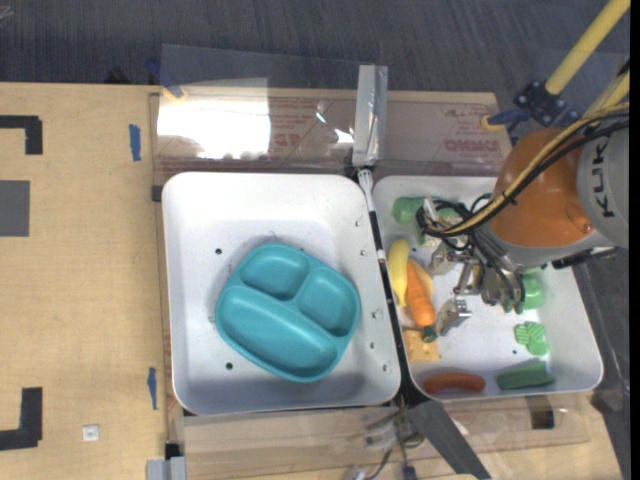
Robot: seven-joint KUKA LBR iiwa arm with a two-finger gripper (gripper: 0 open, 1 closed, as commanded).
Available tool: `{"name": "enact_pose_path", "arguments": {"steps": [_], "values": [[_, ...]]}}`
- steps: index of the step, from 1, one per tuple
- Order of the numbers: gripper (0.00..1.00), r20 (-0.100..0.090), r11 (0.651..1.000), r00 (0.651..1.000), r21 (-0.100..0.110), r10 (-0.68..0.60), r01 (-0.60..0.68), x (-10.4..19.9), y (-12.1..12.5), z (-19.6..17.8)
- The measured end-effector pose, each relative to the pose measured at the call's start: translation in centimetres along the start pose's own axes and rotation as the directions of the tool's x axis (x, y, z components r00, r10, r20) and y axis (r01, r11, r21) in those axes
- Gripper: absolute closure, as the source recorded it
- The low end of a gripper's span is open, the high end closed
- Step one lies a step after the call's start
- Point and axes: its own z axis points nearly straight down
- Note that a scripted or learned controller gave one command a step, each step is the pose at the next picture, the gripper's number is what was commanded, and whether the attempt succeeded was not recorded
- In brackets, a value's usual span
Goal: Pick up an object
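Gripper (pixel 458 313) sits low in the right bin (pixel 580 343), crowded against the carrot (pixel 419 296) and banana (pixel 398 265) by its left wall; can't tell the finger gap. "KU" shows on the arm (pixel 590 193).

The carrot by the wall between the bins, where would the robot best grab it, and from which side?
Probably across the middle of the carrot, coming straight down from above. It lies flat and long, with a banana close on its left, so pinching its narrow width suits best.
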Motion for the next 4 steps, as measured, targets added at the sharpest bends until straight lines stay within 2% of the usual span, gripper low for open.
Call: {"name": "enact_pose_path", "arguments": {"steps": [1, 2, 3, 4], "values": [[0.00, -0.003, 0.857, 0.857, -0.007, -0.516, 0.516, 0.0, -3.5, -4.0], [0.00, 0.001, 0.876, 0.876, -0.005, -0.482, 0.482, -3.8, 0.2, 0.1], [0.00, 0.001, 0.920, 0.920, -0.006, -0.393, 0.393, -4.5, -2.3, 0.2], [1.00, 0.016, 0.920, 0.920, -0.002, -0.391, 0.392, -5.0, -2.2, -1.2]]}}
